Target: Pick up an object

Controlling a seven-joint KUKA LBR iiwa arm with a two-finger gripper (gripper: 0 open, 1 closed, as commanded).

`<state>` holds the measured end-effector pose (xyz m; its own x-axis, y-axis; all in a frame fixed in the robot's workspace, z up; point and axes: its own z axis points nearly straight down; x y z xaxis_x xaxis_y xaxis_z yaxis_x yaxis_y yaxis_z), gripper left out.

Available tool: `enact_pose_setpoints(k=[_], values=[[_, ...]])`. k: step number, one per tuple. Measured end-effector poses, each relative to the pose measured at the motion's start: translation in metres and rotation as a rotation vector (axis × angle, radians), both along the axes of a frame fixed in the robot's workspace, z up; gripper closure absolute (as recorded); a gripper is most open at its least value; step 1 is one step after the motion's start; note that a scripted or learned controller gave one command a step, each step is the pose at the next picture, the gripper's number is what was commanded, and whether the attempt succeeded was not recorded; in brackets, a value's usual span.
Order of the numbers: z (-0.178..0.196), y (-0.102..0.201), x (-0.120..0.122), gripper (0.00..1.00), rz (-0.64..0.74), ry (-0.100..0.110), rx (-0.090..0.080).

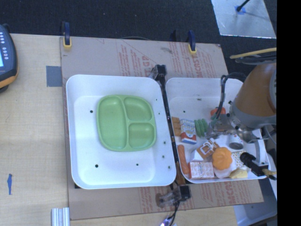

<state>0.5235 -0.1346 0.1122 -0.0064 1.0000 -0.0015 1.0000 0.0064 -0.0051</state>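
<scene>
My gripper (217, 127) reaches down into the right bin (193, 89), near its middle. Its tip sits just right of a green ribbed item (201, 126) and above a brown and white box (207, 149). An orange fruit (222, 158) lies in front of it, beside a pink and white box (202, 169) and a yellow piece (239, 173). A red, white and blue carton (188, 138) and a white packet (187, 125) lie to the left. Nothing shows between the gripper's tips.
The left bin (80, 140) holds a green divided plate (126, 122). An orange stick (181, 157) and a tan biscuit (175, 125) lie along the right bin's left wall. The arm (254, 95) covers that bin's right side. A small red thing (215, 111) shows behind the gripper.
</scene>
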Motion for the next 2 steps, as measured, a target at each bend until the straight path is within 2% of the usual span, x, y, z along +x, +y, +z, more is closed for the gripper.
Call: enact_pose_setpoints(k=[1, 2], values=[[0.000, 0.000, 0.000, 0.00, -0.001, 0.000, 0.000], [-0.021, -0.008, 0.051, 0.00, 0.001, -0.006, 0.000]])
